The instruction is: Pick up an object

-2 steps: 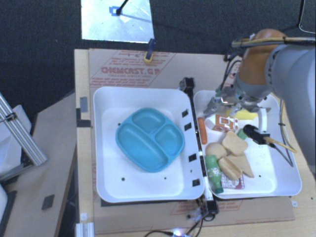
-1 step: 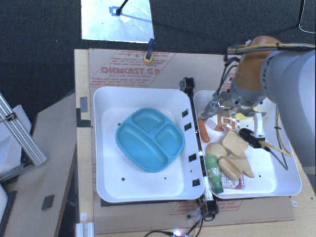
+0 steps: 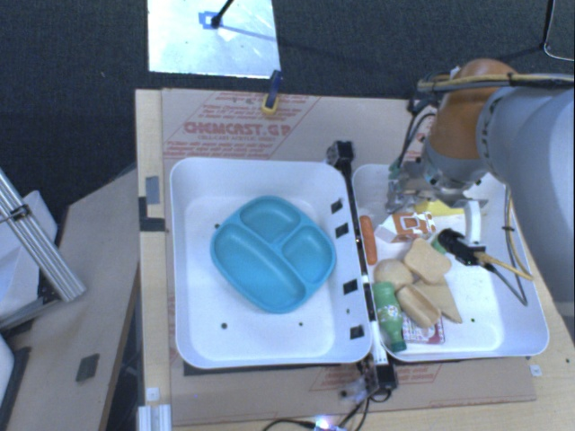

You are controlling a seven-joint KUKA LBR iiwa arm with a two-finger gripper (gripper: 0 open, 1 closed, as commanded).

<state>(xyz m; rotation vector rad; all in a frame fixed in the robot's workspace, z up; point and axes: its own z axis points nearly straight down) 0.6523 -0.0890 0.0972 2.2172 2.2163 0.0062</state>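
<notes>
STEP: descent over right bin [image 3: 526, 330], nothing seen lifted | GRIPPER [image 3: 406, 196]: low at bin's upper left; finger state cannot be judged | TARGET: orange-white packet [image 3: 413, 224] just below it | NEXT: close on packet, lift straight | CLEARANCE: divider wall near; bread pieces [image 3: 424, 281] and green bottle [image 3: 389, 314] crowd lower side.

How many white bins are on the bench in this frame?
2. The left bin holds a blue divided plate. The right bin holds the small cluttered items, with the gripper above its far end.
</notes>
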